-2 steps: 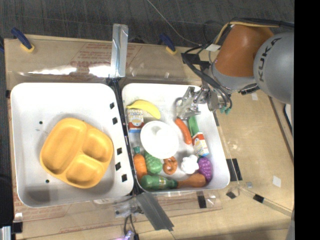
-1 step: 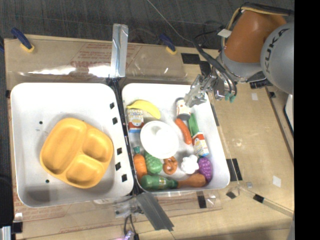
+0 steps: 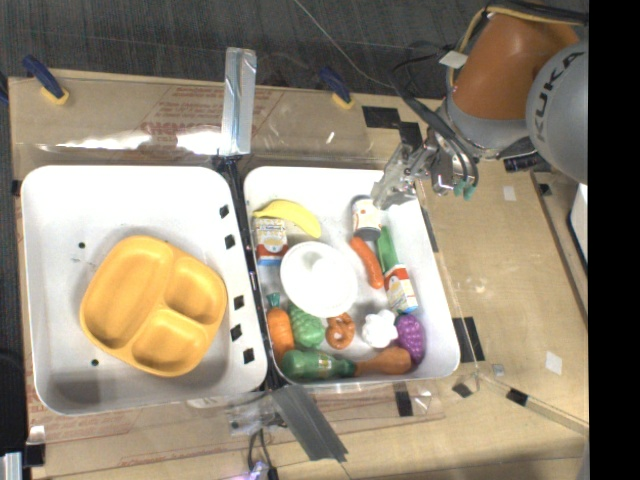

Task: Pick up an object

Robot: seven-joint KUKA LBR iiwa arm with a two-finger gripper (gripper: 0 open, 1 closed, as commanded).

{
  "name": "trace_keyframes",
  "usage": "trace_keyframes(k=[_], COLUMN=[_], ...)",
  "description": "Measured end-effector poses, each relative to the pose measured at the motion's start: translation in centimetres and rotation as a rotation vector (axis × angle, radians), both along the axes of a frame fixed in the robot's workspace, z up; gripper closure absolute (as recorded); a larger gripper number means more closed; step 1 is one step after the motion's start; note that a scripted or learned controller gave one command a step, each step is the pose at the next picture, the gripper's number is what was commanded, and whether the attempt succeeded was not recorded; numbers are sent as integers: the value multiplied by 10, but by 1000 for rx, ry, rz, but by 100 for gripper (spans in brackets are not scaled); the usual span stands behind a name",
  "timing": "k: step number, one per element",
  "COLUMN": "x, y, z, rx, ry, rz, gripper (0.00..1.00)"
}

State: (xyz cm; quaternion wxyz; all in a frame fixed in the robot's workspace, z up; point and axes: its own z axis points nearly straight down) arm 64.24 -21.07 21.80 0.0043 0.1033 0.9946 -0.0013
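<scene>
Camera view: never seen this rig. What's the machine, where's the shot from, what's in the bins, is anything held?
One fixed camera looks down at a slant on a bench. The machine is a grey robot arm with an orange band, reaching in from the right. Its two-finger end effector hangs over the top right corner of the right white bin, with nothing visibly between its fingers. That bin holds toy food: a yellow banana, a white round dish, an orange carrot, purple grapes, a green bottle. The left white bin holds a yellow plastic divided tray.
</scene>
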Motion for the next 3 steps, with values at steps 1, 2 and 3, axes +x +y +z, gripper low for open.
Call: trace_keyframes(k=[1, 2, 3], x=[1, -9, 16], y=[0, 3, 0], z=[12, -94, 36], rx=[-2, 5, -2], ry=[-5, 13, -2], rz=[3, 340, 80], gripper=[100, 100, 100])
